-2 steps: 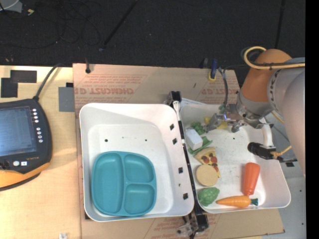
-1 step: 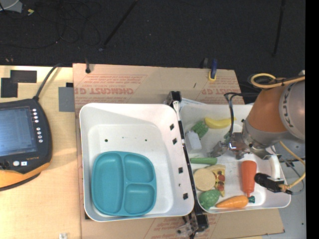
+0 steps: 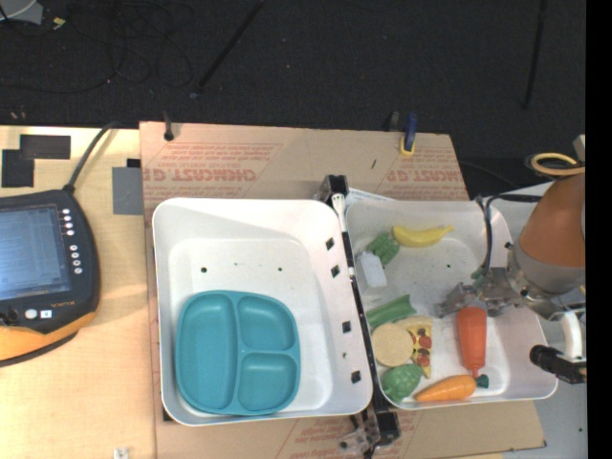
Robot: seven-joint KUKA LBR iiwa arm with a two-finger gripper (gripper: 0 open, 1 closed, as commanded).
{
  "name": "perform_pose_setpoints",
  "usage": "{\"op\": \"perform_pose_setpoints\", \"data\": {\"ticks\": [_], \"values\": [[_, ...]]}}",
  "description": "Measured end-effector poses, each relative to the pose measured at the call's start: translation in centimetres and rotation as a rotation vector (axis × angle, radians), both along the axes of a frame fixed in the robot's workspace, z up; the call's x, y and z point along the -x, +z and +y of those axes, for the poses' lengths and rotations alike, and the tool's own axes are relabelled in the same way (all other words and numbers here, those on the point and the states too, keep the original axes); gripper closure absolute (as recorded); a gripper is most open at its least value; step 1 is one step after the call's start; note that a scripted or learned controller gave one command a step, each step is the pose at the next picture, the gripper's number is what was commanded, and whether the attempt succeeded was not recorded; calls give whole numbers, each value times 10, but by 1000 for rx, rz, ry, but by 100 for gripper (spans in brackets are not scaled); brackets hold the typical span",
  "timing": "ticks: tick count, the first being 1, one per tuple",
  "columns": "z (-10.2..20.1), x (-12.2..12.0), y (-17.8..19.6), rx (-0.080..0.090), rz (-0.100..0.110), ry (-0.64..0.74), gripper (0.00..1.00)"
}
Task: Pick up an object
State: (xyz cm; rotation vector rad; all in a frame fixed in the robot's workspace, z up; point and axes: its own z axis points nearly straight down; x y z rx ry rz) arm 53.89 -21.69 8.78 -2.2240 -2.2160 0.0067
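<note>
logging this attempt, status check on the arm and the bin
End effector low in right white bin, above red-orange toy carrot. No grasp visible. Yellow toy banana and other toy food nearby.

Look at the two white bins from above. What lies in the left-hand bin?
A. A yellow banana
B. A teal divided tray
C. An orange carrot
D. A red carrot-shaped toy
B: the teal divided tray lies in the left bin, while the banana, the orange carrot and the red toy all lie in the right bin.
</note>
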Motion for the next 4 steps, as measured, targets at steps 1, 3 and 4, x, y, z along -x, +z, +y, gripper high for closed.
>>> {"op": "perform_pose_setpoints", "data": {"ticks": [1, 3, 4], "values": [[45, 42, -1, -5, 2, 1, 0], [149, 62, 104, -6, -7, 13, 100], [203, 31, 116, -4, -3, 9, 100]]}}
